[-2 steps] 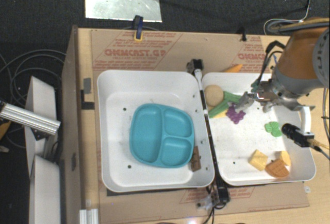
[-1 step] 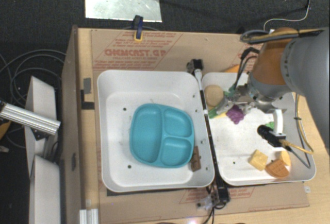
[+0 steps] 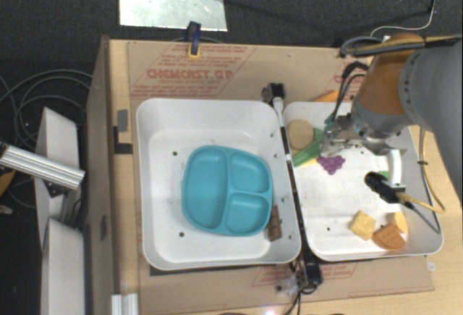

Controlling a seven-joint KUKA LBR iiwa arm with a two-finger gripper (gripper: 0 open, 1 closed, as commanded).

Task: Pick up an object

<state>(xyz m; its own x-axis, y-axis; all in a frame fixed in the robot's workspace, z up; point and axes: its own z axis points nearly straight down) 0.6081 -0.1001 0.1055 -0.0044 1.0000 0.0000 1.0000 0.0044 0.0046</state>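
Note:
My gripper point(image 3: 335, 143) is low in the right bin point(image 3: 340, 248), near its back left part. Just below it lies a small purple bunch of grapes point(image 3: 331, 164). A green piece point(image 3: 307, 155) lies to its left, and a tan round piece point(image 3: 300, 135) sits beyond that by the bin's left wall. I cannot see whether anything is between the fingers. A yellow block point(image 3: 362, 224) and an orange wedge point(image 3: 391, 236) rest at the bin's front right.
The left bin point(image 3: 163, 125) holds a blue divided plate point(image 3: 226, 190), with a small brown item point(image 3: 275, 223) by its right wall. An orange piece point(image 3: 328, 96) shows behind the right bin. The grey arm point(image 3: 427, 82) covers the right bin's back right corner.

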